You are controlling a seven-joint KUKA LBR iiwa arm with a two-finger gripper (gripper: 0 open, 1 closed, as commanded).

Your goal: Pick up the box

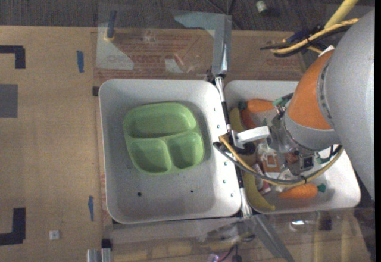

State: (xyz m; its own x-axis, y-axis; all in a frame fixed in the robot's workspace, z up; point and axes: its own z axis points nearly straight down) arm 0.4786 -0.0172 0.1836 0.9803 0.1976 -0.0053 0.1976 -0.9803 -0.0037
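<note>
A small box (271, 162) with an orange and white face lies in the right bin (345, 192), among other items and partly hidden by the arm. My gripper (269, 149) hangs low over the middle of that bin, right above the box. The wrist and its cables cover the tip, so whether it touches the box cannot be seen.
Near the box lie a yellow banana (257, 193) along the bin's left wall, a carrot (300, 191) at the front and an orange item (258, 106) at the back. The left bin (113, 189) holds a green divided plate (163, 137). Loose cables (238, 156) loop over the shared wall.
</note>
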